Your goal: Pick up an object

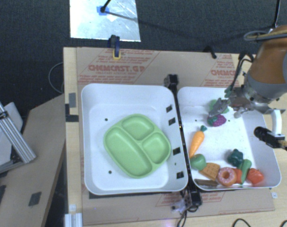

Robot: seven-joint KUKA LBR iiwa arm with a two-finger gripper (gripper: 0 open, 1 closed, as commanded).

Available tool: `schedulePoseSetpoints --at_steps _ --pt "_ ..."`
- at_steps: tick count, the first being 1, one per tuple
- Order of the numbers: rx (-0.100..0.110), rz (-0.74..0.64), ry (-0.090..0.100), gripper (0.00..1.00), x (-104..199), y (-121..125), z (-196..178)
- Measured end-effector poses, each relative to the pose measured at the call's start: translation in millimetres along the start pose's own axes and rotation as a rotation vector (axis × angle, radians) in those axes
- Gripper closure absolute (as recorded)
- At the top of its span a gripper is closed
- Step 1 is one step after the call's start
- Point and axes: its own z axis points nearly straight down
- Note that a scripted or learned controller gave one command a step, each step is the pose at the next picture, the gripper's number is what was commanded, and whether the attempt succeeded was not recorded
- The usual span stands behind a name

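Gripper (220, 107) hangs low in the right bin (266, 145), near its back edge, just over a purple toy (218, 120) with a greenish piece beside it, likely lining up a grab. Finger state: cannot tell, too blurred and small. Purple toy sits on the bin floor, nothing visibly held. Carrot (196, 142), donut (226, 175) and other toy food crowd the front of that bin. Green tray (136, 145) lies in the left bin (94, 126). Arm is cut off at the right.
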Motion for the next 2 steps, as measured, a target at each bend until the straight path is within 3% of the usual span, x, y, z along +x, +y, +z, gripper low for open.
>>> schedulePoseSetpoints --at_steps 1,2 --pt "-0.014 -0.002 -0.002 0.00 0 3 -8" --pt "-0.012 -0.003 -0.002 0.00 2 14 41"
